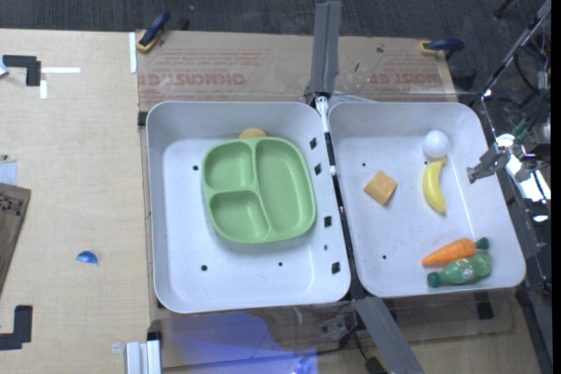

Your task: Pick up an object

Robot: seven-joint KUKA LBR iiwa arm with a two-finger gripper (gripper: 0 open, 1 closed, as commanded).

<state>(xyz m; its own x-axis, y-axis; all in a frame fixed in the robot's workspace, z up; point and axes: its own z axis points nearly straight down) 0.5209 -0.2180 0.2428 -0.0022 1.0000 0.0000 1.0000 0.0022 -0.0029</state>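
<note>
Five candidate objects lie in the right bin (491, 140), and I log them in order. A yellow banana (434, 186) lies roughly upright in the picture near the bin's far right side, with a white ball (436, 142) touching or just beside its upper end. A tan block (380, 187) sits apart from these toward the bin's middle. Along the near edge, an orange carrot (449, 252) lies tilted, and a green bottle (462, 271) lies on its side just beside it, the two touching or nearly so.

The left bin (166, 188) holds a green divided plate (259, 189), with a small orange-yellow item (252, 134) partly hidden behind its far rim; I cannot identify it.

The end effector (485, 168) hangs at the right rim of the right bin, near the banana but apart from it. Nothing is visible between its fingers, and I cannot tell whether they are spread or pressed together; the picture is too coarse there.

My judgement: the task is at the approach step, with no grasp made. The next move calls for choosing a target, and I rate the tan block as the cleanest, since it stands clear of neighbours. The banana is nearest, but the ball against it risks a disturbed grasp. The carrot and bottle crowd each other, and the bin wall constrains the descent.
</note>
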